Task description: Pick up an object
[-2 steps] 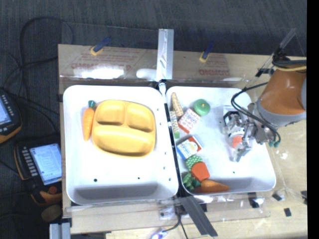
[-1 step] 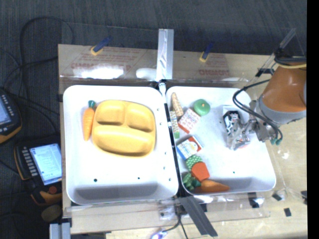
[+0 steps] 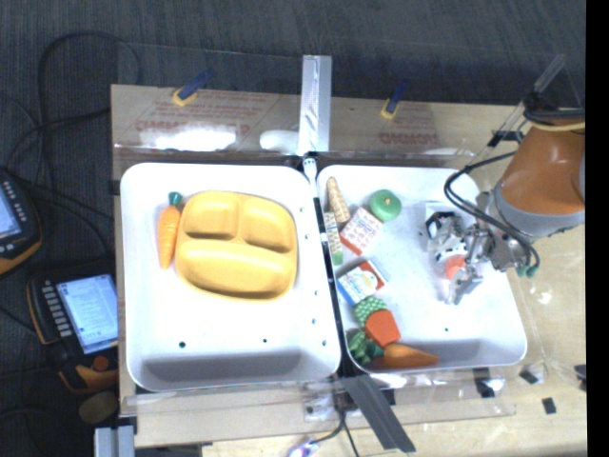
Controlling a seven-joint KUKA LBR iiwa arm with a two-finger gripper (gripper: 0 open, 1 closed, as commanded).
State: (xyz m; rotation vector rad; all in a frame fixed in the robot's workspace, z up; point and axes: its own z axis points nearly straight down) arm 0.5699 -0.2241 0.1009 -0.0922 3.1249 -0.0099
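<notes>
Fingers (image 3: 455, 279) over the right bin (image 3: 495, 346) — blurred, spread unreadable — something orange there.

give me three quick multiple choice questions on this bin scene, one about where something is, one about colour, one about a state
1. Where does the yellow tray lie?
A. in the left bin
B. in the right bin
C. on the bench behind the bins

2. What colour is the round ball near the back of the right bin?
A. blue
B. green
C. purple

3. How does the claw stand relative to the right bin?
A. over the left bin instead
B. outside both bins, above the bench
C. inside the right bin, in its right part

Answers:
1. A, the tray fills the middle of the left bin, with a carrot beside it.
2. B, the ball is plainly green.
3. C, the claw sits low within the right bin's walls.
</notes>
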